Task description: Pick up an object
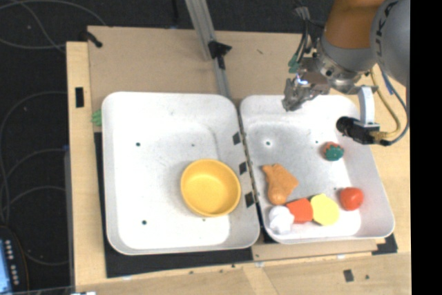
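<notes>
Toy cluster [311, 207] sits lower right, below-left of your claw [295, 99]; claw hovers over right bin [290, 128] upper rim; can't tell claw state; nearest: tan piece [280, 182], long axis vertical.

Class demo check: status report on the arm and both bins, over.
Gripper above right bin's far edge, nothing between fingers. Toys clustered along near wall, orange piece nearest. Yellow bowl in left bin. Path unobstructed.

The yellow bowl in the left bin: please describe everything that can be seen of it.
The yellow bowl is round, plain and one colour, with a smooth matt surface that looks like plastic. It stands upright, mouth up, and nothing lies inside it. It rests on the floor of the left bin, toward that bin's near right corner, close to the divide between the two bins. Nothing but the bin touches it; the gripper is far off, over the right bin's far edge.
</notes>
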Robot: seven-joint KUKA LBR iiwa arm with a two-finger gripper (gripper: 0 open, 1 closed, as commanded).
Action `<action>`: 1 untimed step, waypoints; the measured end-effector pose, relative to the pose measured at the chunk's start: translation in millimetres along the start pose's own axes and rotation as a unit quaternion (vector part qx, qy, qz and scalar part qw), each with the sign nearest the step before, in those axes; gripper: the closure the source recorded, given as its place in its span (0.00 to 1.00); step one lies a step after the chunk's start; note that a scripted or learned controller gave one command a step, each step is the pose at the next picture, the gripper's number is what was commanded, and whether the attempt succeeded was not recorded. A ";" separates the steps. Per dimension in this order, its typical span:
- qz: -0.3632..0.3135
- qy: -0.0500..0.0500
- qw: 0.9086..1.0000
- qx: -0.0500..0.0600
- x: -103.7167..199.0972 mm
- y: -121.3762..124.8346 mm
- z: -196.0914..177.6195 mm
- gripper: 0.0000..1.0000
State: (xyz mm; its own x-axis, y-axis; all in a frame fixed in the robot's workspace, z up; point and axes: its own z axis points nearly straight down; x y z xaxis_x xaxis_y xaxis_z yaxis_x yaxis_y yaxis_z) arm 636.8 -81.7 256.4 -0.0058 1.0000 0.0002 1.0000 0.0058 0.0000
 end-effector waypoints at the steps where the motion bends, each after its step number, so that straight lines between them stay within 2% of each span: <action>1: 0.000 0.000 1.000 0.000 48.7 -1.4 6.8 1.00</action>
State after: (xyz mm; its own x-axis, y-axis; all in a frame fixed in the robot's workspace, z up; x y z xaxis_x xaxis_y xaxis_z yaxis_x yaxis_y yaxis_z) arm 635.1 -33.0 249.6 -0.0061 1.0000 0.0000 1.0000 0.0061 0.0001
